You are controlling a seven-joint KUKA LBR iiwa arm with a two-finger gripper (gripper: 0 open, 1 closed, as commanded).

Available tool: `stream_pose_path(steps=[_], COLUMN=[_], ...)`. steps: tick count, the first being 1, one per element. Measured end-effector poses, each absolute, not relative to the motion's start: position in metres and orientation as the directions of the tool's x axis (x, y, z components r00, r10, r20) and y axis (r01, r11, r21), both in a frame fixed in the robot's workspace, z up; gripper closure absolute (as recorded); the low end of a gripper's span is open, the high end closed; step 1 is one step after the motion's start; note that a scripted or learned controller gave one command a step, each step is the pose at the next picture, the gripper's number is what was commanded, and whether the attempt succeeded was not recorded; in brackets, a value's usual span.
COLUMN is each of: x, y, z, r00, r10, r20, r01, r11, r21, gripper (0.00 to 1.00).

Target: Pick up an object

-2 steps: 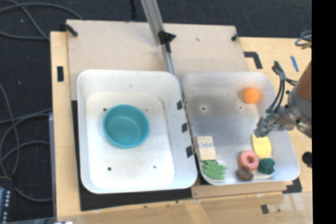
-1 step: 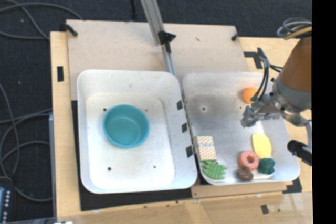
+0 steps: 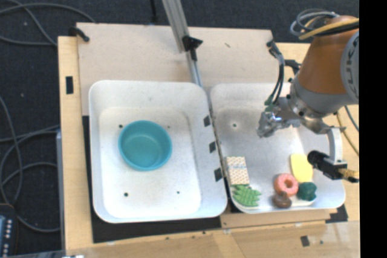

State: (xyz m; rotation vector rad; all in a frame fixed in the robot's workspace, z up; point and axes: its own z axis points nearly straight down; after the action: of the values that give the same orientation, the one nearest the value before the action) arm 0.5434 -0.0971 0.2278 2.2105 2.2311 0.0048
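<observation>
My gripper (image 3: 268, 124) hangs over the upper middle of the right bin (image 3: 242, 107), below the orange wrist band. Nothing shows between its fingers. Several small objects lie along the right bin's near edge: a checkered tan block (image 3: 237, 170), a green leafy piece (image 3: 246, 194), a pink donut (image 3: 286, 183), a brown piece (image 3: 282, 200), a yellow piece (image 3: 300, 167) and a dark green piece (image 3: 308, 191). All of them sit below and apart from the gripper. A teal bowl (image 3: 144, 145) rests in the left bin (image 3: 103, 99).
A slanted metal pole (image 3: 175, 9) rises from the back of the bench between the two bins. Cables loop beside the arm at the right. A black fitting (image 3: 326, 165) juts in by the right bin's right edge.
</observation>
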Motion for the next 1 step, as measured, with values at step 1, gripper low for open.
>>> stream_pose_path(steps=[1], x=[0.5771], y=[-0.0564], z=[0.2309], r00=[-0.008], r10=[1.000], r20=[0.001], r01=[1.000], r11=[0.008], r21=[0.003], gripper=[1.00])
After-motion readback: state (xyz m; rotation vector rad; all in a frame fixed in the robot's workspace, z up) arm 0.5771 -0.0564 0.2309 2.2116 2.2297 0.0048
